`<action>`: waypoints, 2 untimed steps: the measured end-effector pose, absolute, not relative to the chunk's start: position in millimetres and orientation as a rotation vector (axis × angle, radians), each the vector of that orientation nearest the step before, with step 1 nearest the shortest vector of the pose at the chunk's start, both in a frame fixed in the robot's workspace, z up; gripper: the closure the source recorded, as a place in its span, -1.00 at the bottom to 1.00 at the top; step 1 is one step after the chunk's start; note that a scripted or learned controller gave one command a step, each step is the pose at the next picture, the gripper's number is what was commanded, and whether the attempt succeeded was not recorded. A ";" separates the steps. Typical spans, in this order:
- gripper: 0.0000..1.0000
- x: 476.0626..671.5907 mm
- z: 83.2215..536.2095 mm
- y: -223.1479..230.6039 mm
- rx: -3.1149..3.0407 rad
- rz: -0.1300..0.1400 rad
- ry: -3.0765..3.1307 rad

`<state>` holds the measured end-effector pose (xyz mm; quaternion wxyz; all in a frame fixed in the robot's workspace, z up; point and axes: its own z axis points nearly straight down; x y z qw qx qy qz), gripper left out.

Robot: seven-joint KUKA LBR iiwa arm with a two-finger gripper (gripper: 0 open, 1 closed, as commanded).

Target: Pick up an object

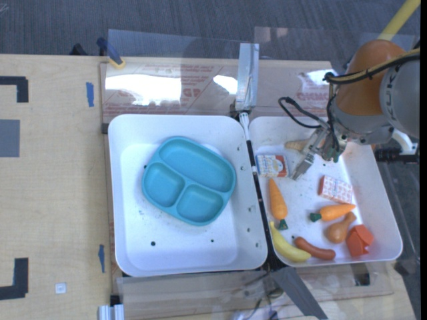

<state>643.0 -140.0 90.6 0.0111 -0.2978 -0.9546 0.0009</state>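
The grey arm's 2-finger gripper (308, 160) hung over the right shallow white bin (385, 209), its fingers apart and gripping nothing. Below it lay toy food: a long orange carrot (277, 199), a yellow banana (287, 246), a red sausage (315, 249). The left bin (127, 199) held a blue 3-compartment plastic plate (189, 179).

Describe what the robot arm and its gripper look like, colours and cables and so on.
The arm is grey with a rounded orange band above the wrist. Black cables loop loosely off the wrist. The gripper is slim, metallic grey, with two thin fingers. A yellow rod slants behind the arm.
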 end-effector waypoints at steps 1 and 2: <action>-1.00 580.1 90.1 -92.4 -0.984 -0.003 -2.994; -1.00 482.7 90.3 -97.6 -0.856 -0.002 -3.036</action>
